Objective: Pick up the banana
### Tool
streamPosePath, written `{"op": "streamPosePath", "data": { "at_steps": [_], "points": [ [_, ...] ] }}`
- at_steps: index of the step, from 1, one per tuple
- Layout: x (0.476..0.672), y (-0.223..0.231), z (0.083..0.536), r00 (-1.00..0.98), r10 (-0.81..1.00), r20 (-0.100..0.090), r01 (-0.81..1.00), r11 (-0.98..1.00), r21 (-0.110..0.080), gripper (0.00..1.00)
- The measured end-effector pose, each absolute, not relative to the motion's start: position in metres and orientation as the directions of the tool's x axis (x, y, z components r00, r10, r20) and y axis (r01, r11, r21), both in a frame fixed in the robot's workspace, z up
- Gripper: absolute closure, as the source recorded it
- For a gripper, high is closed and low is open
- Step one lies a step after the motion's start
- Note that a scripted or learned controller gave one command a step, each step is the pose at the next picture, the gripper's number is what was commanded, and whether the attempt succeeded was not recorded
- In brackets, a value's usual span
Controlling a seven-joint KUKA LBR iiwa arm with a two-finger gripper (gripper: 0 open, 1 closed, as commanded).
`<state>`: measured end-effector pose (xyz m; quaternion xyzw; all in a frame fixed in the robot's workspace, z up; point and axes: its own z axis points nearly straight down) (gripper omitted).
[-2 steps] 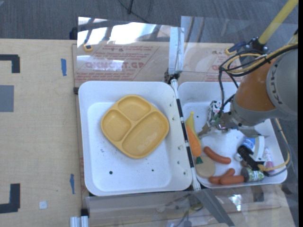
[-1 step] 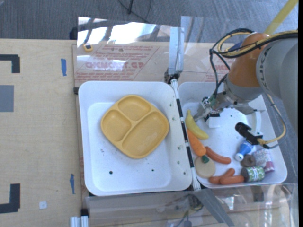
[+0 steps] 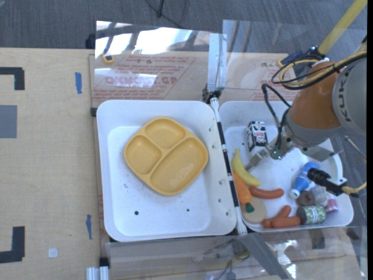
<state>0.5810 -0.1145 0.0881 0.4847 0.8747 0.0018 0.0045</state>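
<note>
One claw hovers just beside the banana in the right bin.

A pale wooden bench with black corner marks and blue tape bits stands on grey carpet where a dark cable trails, and clear panels behind the bins catch bright glare.

Hand just beside banana, right bin
</note>
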Motion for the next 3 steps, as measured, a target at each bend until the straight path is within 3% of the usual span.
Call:
{"op": "streamPosePath", "data": {
  "at_steps": [1, 2, 3],
  "points": [
    [0.543, -0.079, 0.183, -0.540, 0.842, 0.000, 0.842, 0.540, 0.001, 0.00],
    [0.559, -0.062, 0.214, -0.330, 0.944, -0.001, 0.944, 0.330, 0.001, 0.00],
    [0.515, -0.056, 0.191, -0.289, 0.957, 0.001, 0.957, 0.289, -0.004, 0.00]
  ]
}}
